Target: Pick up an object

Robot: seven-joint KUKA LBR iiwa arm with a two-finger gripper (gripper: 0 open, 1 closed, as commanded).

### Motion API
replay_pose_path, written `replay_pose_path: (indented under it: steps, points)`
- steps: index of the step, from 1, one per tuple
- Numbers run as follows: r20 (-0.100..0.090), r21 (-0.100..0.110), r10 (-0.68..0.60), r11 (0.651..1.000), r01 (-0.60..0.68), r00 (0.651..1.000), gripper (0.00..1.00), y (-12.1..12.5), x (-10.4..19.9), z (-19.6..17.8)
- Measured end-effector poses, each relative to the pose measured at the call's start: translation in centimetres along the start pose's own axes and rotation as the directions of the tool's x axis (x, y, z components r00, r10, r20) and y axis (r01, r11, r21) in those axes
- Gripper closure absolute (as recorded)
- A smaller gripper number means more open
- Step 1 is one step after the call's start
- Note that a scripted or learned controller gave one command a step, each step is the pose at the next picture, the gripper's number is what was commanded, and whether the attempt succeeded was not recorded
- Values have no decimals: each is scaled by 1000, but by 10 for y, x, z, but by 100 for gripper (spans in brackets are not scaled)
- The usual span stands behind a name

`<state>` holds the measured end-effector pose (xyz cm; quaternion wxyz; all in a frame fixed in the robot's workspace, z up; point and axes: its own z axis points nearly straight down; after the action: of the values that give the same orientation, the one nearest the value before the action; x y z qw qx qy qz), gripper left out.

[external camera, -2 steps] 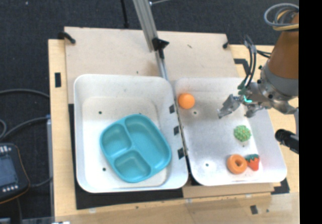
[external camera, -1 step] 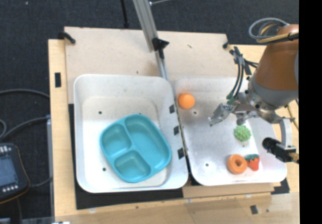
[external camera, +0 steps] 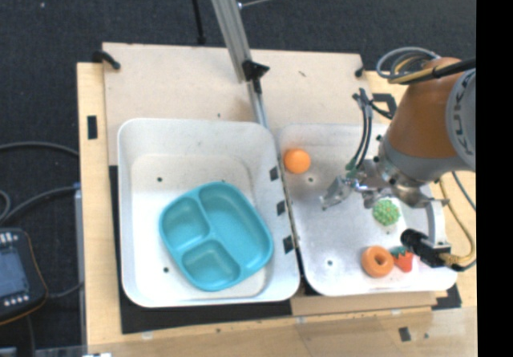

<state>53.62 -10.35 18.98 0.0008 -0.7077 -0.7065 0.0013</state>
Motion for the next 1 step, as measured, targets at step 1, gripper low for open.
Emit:
replay_pose_path:
  steps: [1]
  points:
    - [-1,3,-1,1000,1,1000,0,1,-1,63]
